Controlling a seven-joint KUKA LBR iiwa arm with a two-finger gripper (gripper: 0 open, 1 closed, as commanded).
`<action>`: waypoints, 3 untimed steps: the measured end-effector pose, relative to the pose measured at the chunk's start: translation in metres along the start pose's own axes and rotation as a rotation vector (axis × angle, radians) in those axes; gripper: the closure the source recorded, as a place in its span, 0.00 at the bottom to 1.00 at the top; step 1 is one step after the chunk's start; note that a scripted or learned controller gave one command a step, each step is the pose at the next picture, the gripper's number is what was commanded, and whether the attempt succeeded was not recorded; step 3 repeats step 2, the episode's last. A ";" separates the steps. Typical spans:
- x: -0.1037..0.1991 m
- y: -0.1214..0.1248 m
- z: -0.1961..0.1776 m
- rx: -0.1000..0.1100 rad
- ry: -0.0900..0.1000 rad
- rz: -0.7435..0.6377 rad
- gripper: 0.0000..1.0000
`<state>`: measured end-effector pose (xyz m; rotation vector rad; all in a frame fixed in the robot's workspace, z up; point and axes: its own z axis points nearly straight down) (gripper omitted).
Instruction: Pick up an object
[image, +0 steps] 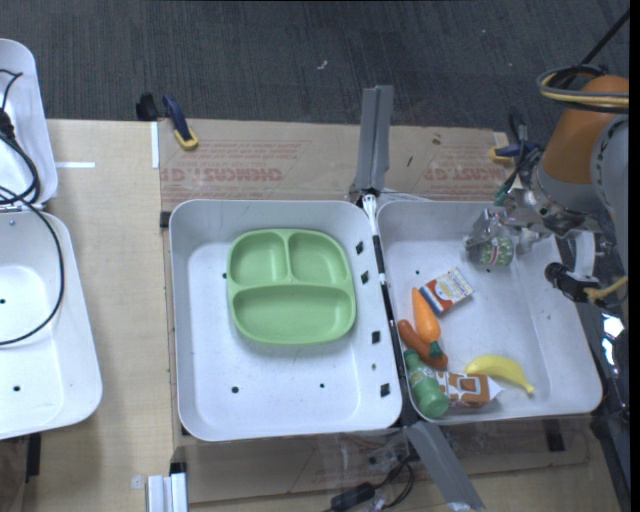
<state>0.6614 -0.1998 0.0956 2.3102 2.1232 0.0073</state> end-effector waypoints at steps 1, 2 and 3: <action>-0.001 0.002 -0.012 -0.005 -0.003 -0.003 1.00; 0.053 -0.028 -0.143 0.005 -0.002 -0.160 1.00; 0.053 -0.028 -0.143 0.005 -0.002 -0.160 1.00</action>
